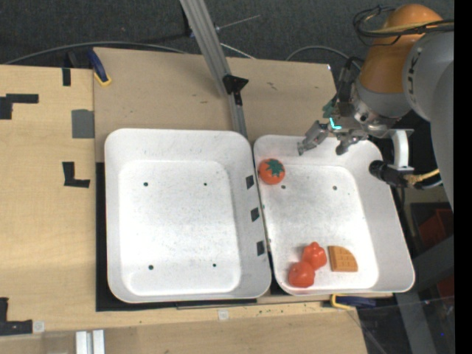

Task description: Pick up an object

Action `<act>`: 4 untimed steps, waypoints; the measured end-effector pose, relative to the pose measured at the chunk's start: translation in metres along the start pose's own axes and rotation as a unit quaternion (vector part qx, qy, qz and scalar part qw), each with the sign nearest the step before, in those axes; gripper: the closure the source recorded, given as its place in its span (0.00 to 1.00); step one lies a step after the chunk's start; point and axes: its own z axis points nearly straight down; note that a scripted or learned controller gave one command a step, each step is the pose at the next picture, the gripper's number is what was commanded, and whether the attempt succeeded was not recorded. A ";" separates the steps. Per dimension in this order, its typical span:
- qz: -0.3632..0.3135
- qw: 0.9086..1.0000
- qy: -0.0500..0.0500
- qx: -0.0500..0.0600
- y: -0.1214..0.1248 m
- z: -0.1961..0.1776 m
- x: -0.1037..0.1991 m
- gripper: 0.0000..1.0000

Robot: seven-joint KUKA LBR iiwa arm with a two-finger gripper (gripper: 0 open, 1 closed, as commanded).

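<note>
The right bin [383, 220] holds a small red tomato with a green top [271, 171] near its far left corner. At its near edge lie a red pepper-like toy [315, 254], a second red round toy [301, 274] and an orange waffle-like piece [342, 259]. My gripper [324, 144] hangs over the bin's far rim, to the right of the tomato and apart from it. Its two dark fingers [307, 144] are spread open with nothing between them.
The left bin [177, 142] lies beside the right one. A grey metal post [210, 39] slants down to the gap between the bins at the back. The arm's body and cables [405, 65] crowd the far right. Brown board surrounds the bins.
</note>
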 end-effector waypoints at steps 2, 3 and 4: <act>0.000 1.000 -0.001 0.001 -0.002 0.060 0.007 0.00; 0.002 1.000 -0.006 -0.003 -0.002 0.111 0.002 0.00; 0.001 1.000 -0.006 -0.003 -0.002 0.099 0.003 1.00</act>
